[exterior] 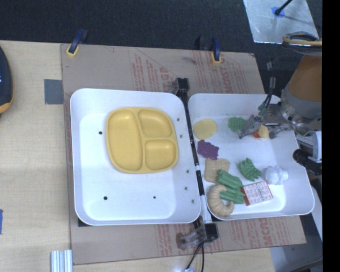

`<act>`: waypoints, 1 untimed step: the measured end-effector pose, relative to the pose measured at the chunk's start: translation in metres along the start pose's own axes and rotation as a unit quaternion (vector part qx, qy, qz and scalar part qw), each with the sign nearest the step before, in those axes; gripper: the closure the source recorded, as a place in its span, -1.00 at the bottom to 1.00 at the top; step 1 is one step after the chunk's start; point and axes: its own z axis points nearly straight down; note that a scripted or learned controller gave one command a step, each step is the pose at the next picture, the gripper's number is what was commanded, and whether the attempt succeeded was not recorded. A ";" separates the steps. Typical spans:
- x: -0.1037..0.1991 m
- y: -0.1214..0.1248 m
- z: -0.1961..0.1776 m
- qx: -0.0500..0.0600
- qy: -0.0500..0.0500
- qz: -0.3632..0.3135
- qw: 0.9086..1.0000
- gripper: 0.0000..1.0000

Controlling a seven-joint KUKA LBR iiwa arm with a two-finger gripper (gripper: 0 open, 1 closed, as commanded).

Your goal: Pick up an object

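A small orange-yellow piece (263,132) lies near the back of the right bin (297,208), right at the tips of the hand (256,128); whether the hand is spread or pinching it cannot be told. A green piece (236,123) crowds its left. The left bin (90,208) holds a yellow divided tray (141,139).

Two white bins are sitting side by side: the left bin (85,152) and the right bin (294,200). One yellow divided tray (141,139) is lying in the left. In the right are lying one yellow disc (204,128), one purple piece (207,149), four green pieces (236,123) (249,169) (229,179) (233,195), one beige ring (219,201), one tan piece (216,168), one red-and-white card (256,193) and one white lump (275,175).
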 end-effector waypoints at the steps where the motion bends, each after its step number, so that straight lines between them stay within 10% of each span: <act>1: 0.007 0.061 0.053 -0.004 -0.004 -0.001 1.000 -1.00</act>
